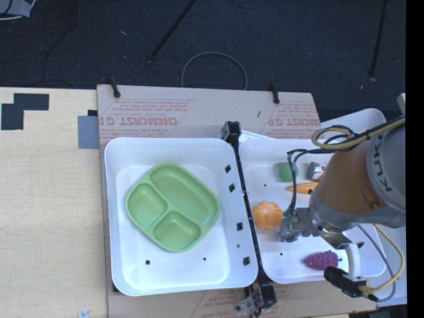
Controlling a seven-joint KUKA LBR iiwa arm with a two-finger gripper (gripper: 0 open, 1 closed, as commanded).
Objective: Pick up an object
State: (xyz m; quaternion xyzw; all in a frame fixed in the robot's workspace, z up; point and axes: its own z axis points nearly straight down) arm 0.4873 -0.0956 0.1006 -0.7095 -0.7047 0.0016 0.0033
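Orange fruit (267,214) lies against the right bin's (265,156) left wall, about midway along it. Just beside it hangs the gripper (290,228); whether it is released or clenched I cannot tell. Purple grapes (320,260) sit near this bin's front edge; a green divided plate (172,206) fills the left bin (126,273)

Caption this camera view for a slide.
Gripper beside an orange in the right bin; green plate in the left.
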